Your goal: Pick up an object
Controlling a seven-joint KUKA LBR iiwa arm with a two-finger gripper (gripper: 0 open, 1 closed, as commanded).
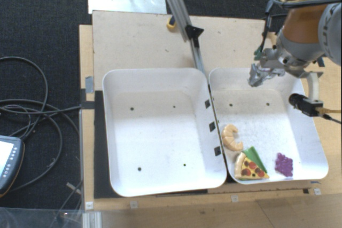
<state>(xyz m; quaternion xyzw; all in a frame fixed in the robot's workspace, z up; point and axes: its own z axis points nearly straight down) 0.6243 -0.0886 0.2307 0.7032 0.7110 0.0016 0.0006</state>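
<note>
Grey two-finger gripper [257, 78] hangs over the far rim area of the right shallow white plastic bin [307, 133], arm coming in from the right. Nothing visible between the tips; whether it is open or closed, cannot tell at this size.

Candidates all sit in the near part of the right bin, well apart from the gripper: a pale tan croissant-shaped toy [232, 137] near the bin's left wall, a pizza-slice toy with red dots [249, 167] just nearer the camera, a small green wedge-shaped piece [255, 157] touching or overlapping the pizza slice's upper edge (cannot tell which), and a purple grape-cluster toy [284, 164] off to the right, alone.

Step in hand, judged: approach, no pick started yet.

To do it well: go for the grapes or the croissant, since both stand free. The flat pizza slice looks hard to pinch, and it crowds the green piece. Centre over the target, then descend straight, keeping clear of the bin wall. The left shallow white plastic bin [115, 131] offers no target.
</note>
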